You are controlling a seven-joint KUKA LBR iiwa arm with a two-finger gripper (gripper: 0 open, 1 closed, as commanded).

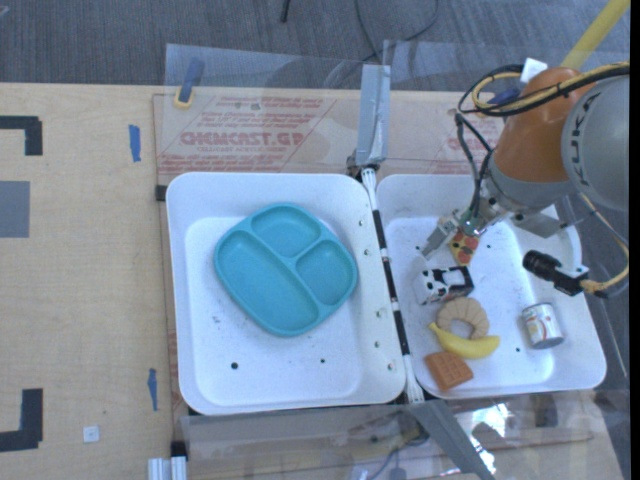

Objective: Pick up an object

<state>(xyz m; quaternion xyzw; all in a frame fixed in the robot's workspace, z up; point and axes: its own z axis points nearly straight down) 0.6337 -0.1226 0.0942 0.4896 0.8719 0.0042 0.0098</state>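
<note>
Your arm reaches in over the right bin, its hand low near the bin's back part; you cannot tell how far it is open or whether it grips anything. Just below it lie a black-and-white toy, croissant, banana, cracker and can. A blue divided plate sits in the left bin.

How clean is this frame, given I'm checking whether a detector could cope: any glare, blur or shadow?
Camera view: even, soft lighting; sheen on the clear sheet behind the bins; gripper area small and slightly blurred; faint shadows beneath the blue plate and banana; can shows a highlight.
</note>
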